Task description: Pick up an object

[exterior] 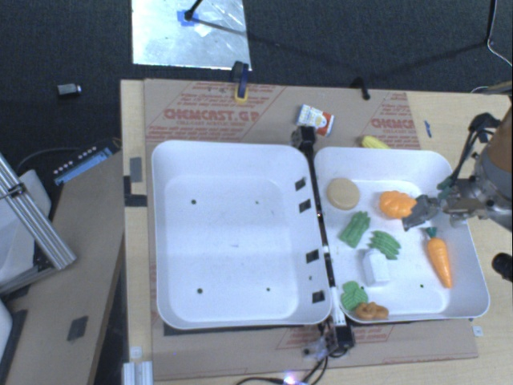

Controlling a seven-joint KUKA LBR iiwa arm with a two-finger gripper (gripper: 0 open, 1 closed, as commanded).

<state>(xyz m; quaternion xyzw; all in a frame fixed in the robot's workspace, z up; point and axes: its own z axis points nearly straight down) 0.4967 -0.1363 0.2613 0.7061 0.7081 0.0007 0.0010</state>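
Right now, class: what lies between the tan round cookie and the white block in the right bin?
In the camera view, a green leafy vegetable lies between the tan round cookie and the white block.

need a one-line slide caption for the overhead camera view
KUKA gripper poised beside an orange toy pepper in the right bin, among toy carrot, greens and a cookie.

Even, bright overhead light; the white bins [232, 239] look slightly washed out. Glare on the foil sheet [191, 22] at upper left. Soft shadows, mild overall blur.
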